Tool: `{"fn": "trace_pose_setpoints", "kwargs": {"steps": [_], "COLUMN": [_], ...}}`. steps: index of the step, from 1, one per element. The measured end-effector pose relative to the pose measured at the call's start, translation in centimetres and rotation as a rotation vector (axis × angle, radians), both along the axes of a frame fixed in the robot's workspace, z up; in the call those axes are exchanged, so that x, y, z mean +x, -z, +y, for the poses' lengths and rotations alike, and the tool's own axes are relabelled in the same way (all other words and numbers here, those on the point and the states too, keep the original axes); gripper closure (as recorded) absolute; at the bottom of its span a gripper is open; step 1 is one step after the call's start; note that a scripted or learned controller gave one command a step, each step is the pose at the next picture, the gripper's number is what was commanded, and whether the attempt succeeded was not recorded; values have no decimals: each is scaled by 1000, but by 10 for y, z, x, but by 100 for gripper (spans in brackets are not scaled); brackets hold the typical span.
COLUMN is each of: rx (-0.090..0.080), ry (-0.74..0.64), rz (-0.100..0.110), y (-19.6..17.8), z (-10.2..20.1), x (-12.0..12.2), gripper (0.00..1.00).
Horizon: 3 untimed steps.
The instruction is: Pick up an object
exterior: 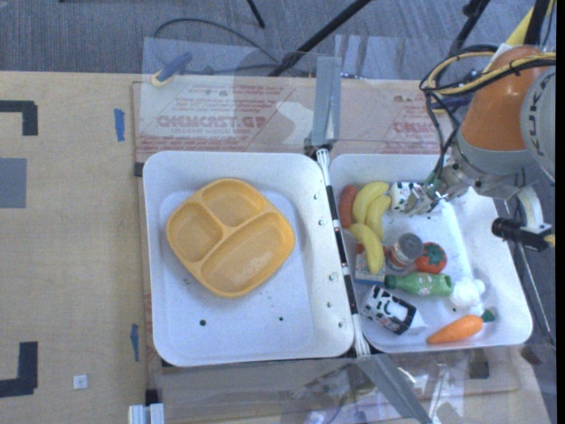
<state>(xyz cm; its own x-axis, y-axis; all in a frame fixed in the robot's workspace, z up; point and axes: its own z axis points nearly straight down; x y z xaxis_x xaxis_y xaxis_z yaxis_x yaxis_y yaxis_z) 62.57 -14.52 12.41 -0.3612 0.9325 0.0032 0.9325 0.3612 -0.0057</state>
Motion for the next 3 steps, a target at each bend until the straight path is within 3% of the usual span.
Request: {"fn": "trace_pose_setpoints", "kwargs": {"steps": [1, 2, 3], "rx": [-2, -2, 0], "ry": [103, 103, 8], "rz": [-3, -3, -1], "y": [-57, -57, 21], "z": [63, 63, 30], "x": [-3, -3, -11], "gripper": [100, 0, 0]}}
